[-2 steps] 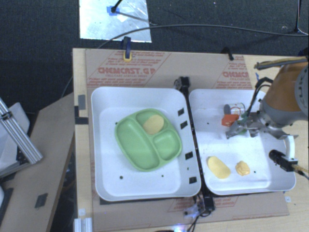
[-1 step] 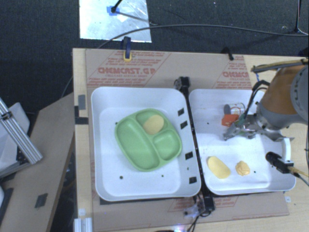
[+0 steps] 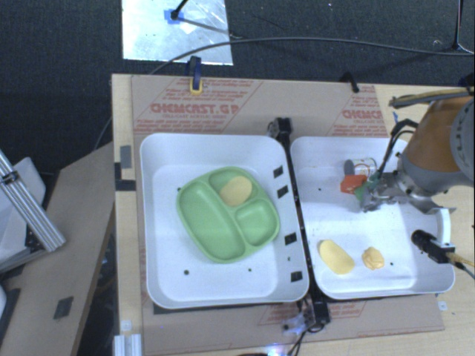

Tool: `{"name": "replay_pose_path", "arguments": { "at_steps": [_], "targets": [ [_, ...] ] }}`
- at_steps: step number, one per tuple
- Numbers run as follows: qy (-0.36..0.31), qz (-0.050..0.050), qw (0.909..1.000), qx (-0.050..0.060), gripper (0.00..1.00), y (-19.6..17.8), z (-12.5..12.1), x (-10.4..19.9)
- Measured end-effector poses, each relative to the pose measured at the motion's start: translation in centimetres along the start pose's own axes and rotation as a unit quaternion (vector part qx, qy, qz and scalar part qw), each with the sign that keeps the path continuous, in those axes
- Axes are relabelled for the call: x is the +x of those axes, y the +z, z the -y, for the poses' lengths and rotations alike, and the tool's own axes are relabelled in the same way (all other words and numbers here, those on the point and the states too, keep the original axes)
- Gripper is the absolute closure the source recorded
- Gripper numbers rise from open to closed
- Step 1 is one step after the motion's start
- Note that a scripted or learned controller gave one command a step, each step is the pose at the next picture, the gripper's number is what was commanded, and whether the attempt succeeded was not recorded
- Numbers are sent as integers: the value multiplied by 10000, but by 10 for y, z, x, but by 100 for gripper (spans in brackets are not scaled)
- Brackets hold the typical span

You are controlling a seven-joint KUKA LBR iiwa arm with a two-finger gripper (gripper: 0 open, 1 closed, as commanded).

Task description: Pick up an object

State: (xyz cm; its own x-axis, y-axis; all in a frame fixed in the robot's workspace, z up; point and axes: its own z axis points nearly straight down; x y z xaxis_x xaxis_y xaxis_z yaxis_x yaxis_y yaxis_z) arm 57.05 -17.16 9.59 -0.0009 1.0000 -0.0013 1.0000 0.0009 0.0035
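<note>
camera view | gripper (image 3: 369, 196) low in right bin (image 3: 319, 162), far part, beside small orange object (image 3: 352, 185) | cannot tell its grip | two yellow pieces (image 3: 336, 257) lie near edge, untouched | I judge nothing lifted yet; pick remains.

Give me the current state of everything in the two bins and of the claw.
Green divided plate: flat in the left bin, upright.
Yellow piece on the plate: resting in the plate's upper compartment.
Larger yellow piece: loose on the right bin floor.
Smaller yellow piece: loose beside it, apart.
Claw: low over the right bin, beside an orange-red item.
</note>
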Motion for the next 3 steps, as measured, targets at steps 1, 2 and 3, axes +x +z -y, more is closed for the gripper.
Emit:
{"name": "replay_pose_path", "arguments": {
  "at_steps": [1, 2, 3],
  "targets": [
    [-16, 1, 10000, -8, 100, -43, -1, -1],
    [-24, 4, 10000, -20, 100, -94, -12, 1],
    [-24, 8, 10000, -25, 100, -157, -11, -5]
  ]
}}
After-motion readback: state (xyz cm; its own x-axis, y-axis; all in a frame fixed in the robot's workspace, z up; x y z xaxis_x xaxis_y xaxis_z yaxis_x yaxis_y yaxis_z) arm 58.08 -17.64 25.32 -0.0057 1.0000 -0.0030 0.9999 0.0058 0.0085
